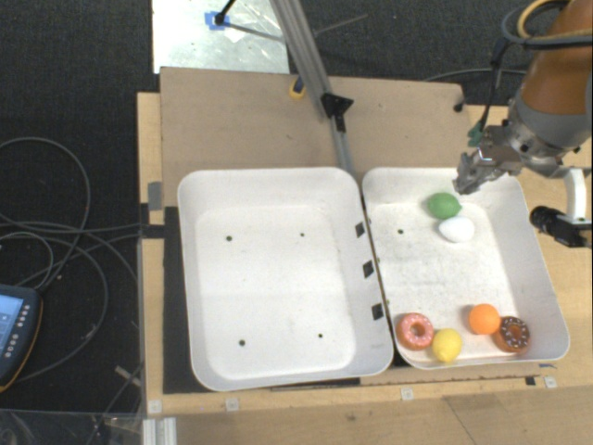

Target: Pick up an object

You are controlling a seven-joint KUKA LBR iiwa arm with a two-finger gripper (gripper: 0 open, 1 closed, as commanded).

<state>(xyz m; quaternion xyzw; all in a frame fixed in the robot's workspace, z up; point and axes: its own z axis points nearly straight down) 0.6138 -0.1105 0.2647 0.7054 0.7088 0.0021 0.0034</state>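
Note:
My gripper (470, 180) hangs over the far right corner of the right bin (539, 276), just above and to the right of a green ball (444, 204). A white egg-shaped object (456, 229) lies right beside the green ball, on its near side. Along the bin's near edge sit a pink-iced doughnut (415, 330), a yellow lemon (447, 345), an orange (483, 319) and a chocolate doughnut (511, 334). Nothing shows between the gripper's fingers.
The left bin (199, 276) lies next to the right one, joined by black clips along the shared wall. A grey pole (306, 49) slants across the bench's far side. Cables and a pendant (14, 327) lie on the floor at left.

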